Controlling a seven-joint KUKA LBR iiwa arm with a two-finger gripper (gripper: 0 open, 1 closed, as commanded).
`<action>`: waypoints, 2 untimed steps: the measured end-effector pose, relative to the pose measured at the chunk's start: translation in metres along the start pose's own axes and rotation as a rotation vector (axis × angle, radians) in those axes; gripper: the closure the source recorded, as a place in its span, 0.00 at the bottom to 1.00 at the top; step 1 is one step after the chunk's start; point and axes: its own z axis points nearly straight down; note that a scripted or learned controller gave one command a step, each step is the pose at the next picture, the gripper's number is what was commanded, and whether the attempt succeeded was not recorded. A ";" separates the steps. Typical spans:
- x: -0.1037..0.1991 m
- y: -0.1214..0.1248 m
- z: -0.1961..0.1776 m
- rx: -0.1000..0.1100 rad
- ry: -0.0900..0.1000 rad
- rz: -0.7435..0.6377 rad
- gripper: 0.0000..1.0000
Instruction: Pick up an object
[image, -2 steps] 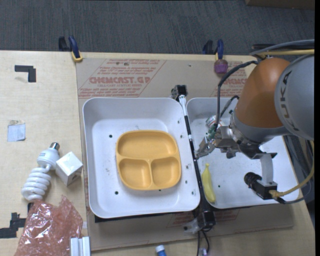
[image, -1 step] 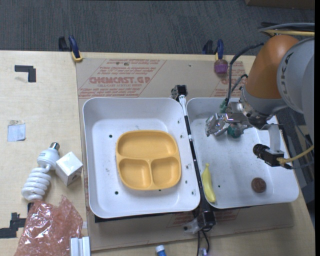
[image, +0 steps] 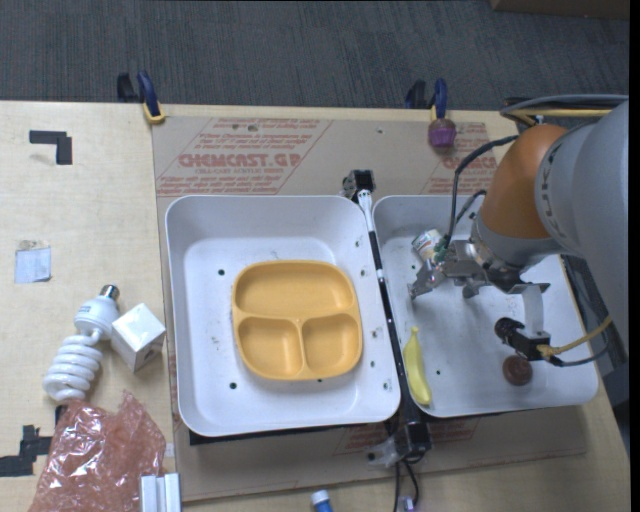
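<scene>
Clearly our gripper (image: 428, 268) is low in the right bin (image: 560, 395), near that bin's upper left corner, and we cannot tell how it is set or whether it has hold of anything. A small crumpled, white-and-green object (image: 430, 242) sits right at its tip, touching or almost so; we judge that to be the likeliest target. To do this step well, we should centre the tool over that piece, come straight down, and lift only once it is truly caught, since it lies close to the bin wall, where a slanted approach could nudge it away.

Below the tool, along the same bin's left wall, lies a smooth, curved yellow banana (image: 415, 370). To the tool's lower right sits a small, round, brown object (image: 517, 371). Beyond the wall, in the left bin (image: 200, 400), rests a glossy yellow plastic plate (image: 297, 320) with 3 compartments and rounded corners.
</scene>
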 end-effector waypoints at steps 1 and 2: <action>0.000 0.000 -0.010 0.000 -0.001 -0.003 1.00; 0.000 0.000 -0.010 0.000 -0.001 -0.002 0.00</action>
